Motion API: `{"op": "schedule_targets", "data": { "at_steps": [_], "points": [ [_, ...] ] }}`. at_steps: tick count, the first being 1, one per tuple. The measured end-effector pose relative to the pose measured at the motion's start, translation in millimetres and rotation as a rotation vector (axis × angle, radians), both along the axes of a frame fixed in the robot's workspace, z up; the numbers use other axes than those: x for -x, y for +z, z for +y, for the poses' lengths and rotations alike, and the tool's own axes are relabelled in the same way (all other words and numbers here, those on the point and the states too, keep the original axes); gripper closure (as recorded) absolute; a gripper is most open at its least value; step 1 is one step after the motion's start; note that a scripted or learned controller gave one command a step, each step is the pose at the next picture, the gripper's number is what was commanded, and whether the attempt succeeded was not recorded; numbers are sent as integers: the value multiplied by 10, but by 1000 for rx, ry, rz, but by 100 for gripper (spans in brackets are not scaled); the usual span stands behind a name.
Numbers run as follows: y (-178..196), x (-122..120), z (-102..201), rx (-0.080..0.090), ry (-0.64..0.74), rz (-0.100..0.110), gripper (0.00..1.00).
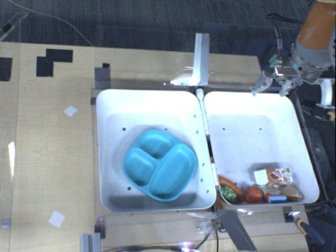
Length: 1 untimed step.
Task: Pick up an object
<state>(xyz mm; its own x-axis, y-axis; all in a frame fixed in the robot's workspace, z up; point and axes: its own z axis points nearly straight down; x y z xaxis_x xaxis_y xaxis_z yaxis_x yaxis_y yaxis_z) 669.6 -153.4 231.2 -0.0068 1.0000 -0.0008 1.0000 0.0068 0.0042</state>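
- Left bin (pixel 110 140): white, shallow. Holds a blue tray (pixel 160 164) with three compartments, lying flat near the middle, tilted a little toward the near wall. Looks like stiff, smooth plastic, light but wide; likely slippery, and best taken by a rim edge rather than across the body.
- Divider (pixel 205 135): the two bins touch along it.
- Right bin (pixel 252 125): white, shallow. Its things are crowded along the near wall.
- Carrot (pixel 229 185): orange, at the near left corner, touching a green piece (pixel 227 194). Judged firm and light; a pinch across its width should hold.
- Tomato (pixel 253 194): red, round, just beside the carrot. Likely to roll; grasp over the middle.
- Packet (pixel 275 177): white and orange, flat, behind the tomato. Probably light and thin, hard to pinch from above.
- Brown item (pixel 290 194): beside a small blue piece; too small to tell more.
- Gripper (pixel 274 85): above the far edge of the right bin, well apart from the things. Fingers spread, nothing between them.
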Motion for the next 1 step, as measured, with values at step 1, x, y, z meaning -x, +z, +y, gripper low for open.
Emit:
{"op": "schedule_targets", "data": {
  "at_steps": [1],
  "points": [
    [289,161,-41,1,-16,-2,0]
  ]
}}
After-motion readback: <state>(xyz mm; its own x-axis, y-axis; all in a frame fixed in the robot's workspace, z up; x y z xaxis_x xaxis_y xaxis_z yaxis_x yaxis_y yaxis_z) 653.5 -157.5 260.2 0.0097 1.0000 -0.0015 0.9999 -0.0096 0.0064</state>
